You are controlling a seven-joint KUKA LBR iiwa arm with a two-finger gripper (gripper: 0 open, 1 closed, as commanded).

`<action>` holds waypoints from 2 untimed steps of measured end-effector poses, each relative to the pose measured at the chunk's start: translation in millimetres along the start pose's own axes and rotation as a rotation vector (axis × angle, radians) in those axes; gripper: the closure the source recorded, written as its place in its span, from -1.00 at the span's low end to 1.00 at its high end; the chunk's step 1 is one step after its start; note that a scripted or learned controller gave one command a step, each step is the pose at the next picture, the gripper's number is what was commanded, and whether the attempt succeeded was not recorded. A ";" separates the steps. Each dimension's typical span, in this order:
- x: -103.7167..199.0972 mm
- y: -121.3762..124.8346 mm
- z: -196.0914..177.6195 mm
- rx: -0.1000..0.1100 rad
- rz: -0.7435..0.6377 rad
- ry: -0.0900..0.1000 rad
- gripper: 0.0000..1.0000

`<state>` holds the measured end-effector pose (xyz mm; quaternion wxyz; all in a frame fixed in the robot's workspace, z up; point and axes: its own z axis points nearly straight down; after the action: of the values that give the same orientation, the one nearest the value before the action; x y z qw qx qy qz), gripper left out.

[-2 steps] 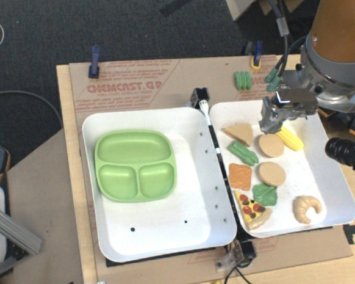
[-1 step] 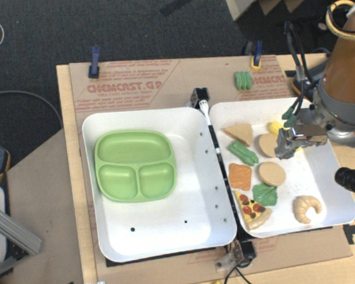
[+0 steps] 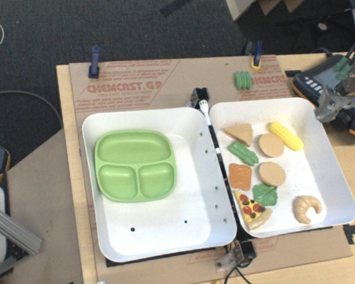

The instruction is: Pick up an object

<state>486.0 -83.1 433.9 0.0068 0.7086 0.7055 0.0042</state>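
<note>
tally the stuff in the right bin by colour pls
green: 2, pea pod and leaf
yellow: 1, corn
tan or brown: 5, wedge, two round discs, toast square, croissant
mixed: 1, pizza slice
total: 9

Camera view: single fixed camera, mounted above the bench (image 3: 160, 78), looking down at a slant. Far enough to take in both white bins whole, left bin (image 3: 196, 222) and right bin (image 3: 333, 175), plus surrounding bench edges and dark floor (image 3: 94, 22) beyond.
</note>
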 end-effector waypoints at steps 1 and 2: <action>86.7 54.7 -53.1 0.004 -0.014 0.005 1.00; 62.4 -6.5 -11.3 0.022 -0.001 0.004 1.00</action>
<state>479.6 -20.6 444.9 -0.0026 0.7083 0.7059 -0.0022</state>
